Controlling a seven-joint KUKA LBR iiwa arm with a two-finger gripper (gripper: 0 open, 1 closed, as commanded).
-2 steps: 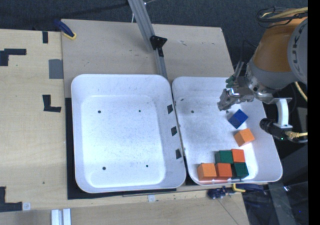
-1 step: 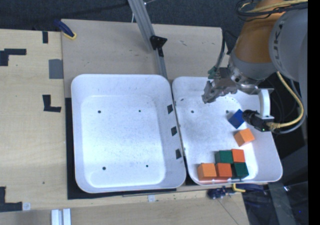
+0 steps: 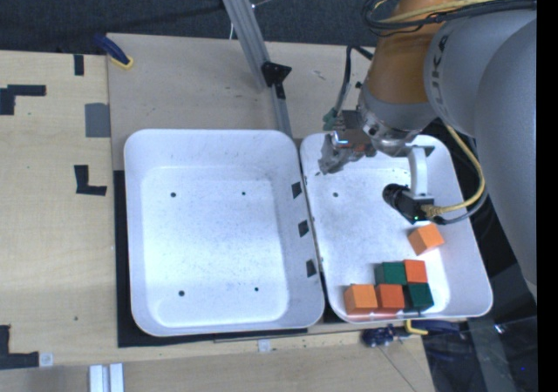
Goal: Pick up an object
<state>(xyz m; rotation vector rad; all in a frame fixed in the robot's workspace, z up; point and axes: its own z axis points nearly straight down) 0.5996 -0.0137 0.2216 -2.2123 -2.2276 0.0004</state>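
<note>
Several small blocks lie in the right bin (image 3: 453, 172). An orange block (image 3: 425, 238) sits alone near its right wall. A cluster rests at its front edge: an orange block (image 3: 360, 297), another orange one (image 3: 391, 296), and two green blocks (image 3: 392, 273) (image 3: 419, 294) with a red-orange block (image 3: 416, 271) between them. My gripper (image 3: 334, 158) hangs over the bin's far left corner, well apart from all the blocks, with nothing visible in it.
The left bin (image 3: 139, 207) stands beside the right one, with black clips along the shared rim. A slanted metal bar (image 3: 248, 29) runs from the top down to the bins' far edge. A black cable fitting (image 3: 403, 199) hangs below the wrist.
</note>
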